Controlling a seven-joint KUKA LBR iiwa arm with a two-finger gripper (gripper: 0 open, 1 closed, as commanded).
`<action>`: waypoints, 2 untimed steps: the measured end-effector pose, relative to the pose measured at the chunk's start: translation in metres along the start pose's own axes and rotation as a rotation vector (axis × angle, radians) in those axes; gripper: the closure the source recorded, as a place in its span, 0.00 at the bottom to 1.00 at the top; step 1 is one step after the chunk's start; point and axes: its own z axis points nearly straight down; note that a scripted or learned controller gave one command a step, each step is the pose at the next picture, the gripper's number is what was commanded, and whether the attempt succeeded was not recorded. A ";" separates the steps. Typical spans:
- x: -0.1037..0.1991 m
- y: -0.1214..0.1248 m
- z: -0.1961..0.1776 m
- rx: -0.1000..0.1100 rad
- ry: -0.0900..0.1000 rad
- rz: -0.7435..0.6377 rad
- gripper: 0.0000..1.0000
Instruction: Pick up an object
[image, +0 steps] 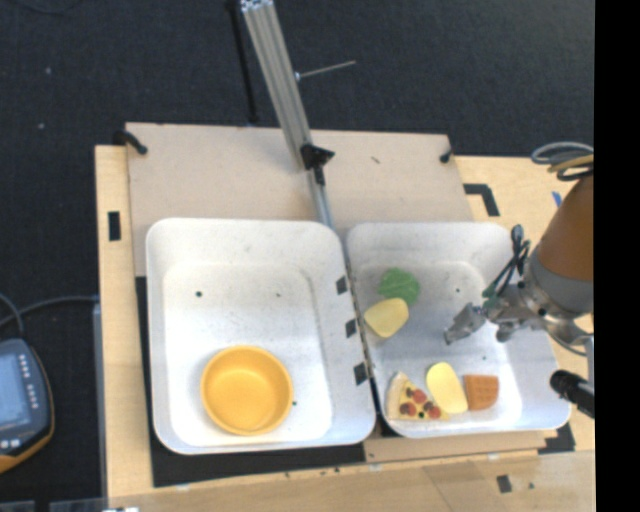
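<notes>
Camera view had the arm reaching in over the right edge of the right bin (500, 240), its orange band above the wrist and the gripper (480, 322) hanging above bare floor near the middle of that bin. Whether its pincer stood apart or together could not be told; no object was seen between the fingers.

The main risk, as I judged it, was a grab on nothing: the gripper was well apart from every object, so a straight descent would have met only the white floor. A second risk lay in the crowding at the near edge, where a slice of pizza (411, 398), a pale yellow oval piece (446, 388) and an orange-brown block (481, 391) lay touching or just beside one another; fingers coming down there could have pushed one aside or caught two at once. Close to the left wall of the same bin, a green lump (399, 284) sat against a yellow rounded piece (386, 318), and the wall could have blocked a finger.

The left bin (180, 250) held a yellow bowl (247, 389), upright, near its near edge.
</notes>
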 end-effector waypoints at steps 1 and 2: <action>-0.001 -0.009 0.059 0.001 0.001 0.000 0.00; -0.003 -0.009 0.082 -0.005 -0.001 0.001 0.00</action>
